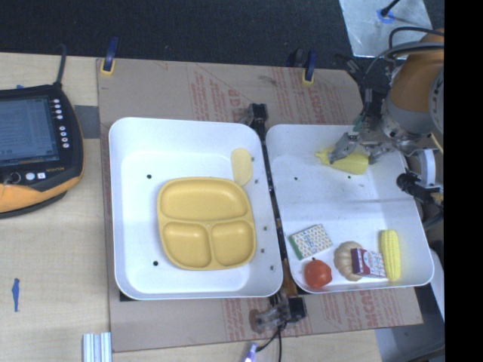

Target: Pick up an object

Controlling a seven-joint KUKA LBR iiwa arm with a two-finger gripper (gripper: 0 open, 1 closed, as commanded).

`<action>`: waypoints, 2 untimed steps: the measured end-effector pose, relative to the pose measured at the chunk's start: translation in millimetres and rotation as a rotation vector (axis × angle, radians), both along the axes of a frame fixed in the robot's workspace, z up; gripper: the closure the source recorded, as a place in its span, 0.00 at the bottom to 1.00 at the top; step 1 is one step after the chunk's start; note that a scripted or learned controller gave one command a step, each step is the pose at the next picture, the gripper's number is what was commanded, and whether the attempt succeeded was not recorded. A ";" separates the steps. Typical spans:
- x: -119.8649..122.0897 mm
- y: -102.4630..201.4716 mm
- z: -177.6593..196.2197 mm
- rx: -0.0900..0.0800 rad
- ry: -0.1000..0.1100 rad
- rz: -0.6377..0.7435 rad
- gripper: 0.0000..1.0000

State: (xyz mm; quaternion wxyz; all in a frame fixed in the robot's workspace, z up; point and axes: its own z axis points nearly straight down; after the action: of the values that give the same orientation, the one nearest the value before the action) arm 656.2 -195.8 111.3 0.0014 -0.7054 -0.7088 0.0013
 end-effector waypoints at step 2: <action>-42.2 42.4 49.8 -0.002 -0.001 0.001 1.00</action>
State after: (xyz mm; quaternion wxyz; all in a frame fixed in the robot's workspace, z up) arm 614.1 -153.5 161.1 0.0006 -0.7049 -0.7093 0.0015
